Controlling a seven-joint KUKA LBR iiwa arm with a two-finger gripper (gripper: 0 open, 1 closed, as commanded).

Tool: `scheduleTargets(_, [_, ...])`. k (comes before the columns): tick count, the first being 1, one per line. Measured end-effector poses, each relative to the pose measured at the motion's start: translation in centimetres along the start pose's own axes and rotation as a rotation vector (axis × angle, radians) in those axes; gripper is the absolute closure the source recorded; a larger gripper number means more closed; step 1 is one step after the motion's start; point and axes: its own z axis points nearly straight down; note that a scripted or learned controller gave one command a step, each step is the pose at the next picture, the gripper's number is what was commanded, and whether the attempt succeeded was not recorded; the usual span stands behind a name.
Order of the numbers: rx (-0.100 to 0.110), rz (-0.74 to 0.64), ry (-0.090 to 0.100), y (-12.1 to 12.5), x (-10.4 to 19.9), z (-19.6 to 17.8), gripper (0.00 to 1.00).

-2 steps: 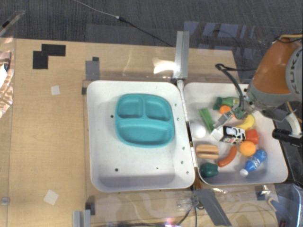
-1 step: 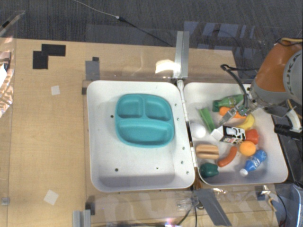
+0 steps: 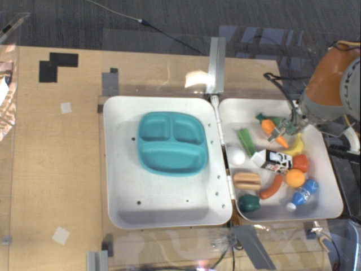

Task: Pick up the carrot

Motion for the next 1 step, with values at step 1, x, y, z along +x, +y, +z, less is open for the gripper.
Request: scheduleTargets(1, [0.003, 0.165, 0.006, 3.38, 4.44, -6.95, 1.0])
